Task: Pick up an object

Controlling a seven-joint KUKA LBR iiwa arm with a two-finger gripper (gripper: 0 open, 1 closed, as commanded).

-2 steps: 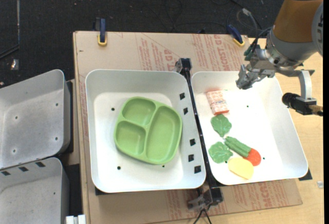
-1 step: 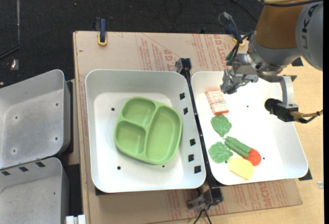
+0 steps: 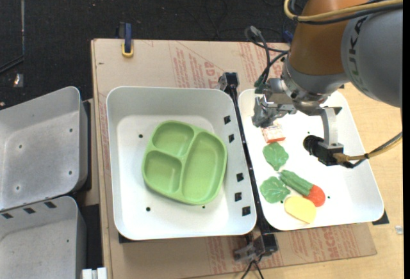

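My gripper [image 3: 266, 115] hangs low over the far left part of the right bin [image 3: 359, 175], under the grey wrist and orange band. Just in front of it lies a small white and red piece [image 3: 274, 135]. Nearer the camera lie a green leaf-shaped piece [image 3: 276, 156], a second green leafy piece [image 3: 274, 190], a dark green stick [image 3: 296, 181] with a red tip [image 3: 315, 195], and a yellow piece [image 3: 300, 209]. I see nothing held in the gripper.
The left bin [image 3: 128, 207] holds a green divided plate [image 3: 185, 162]. A black fitting with a cable [image 3: 320, 148] sits over the middle of the right bin. A black divider with clips [image 3: 240, 150] runs between the bins. White lids [image 3: 38, 137] lie at far left.
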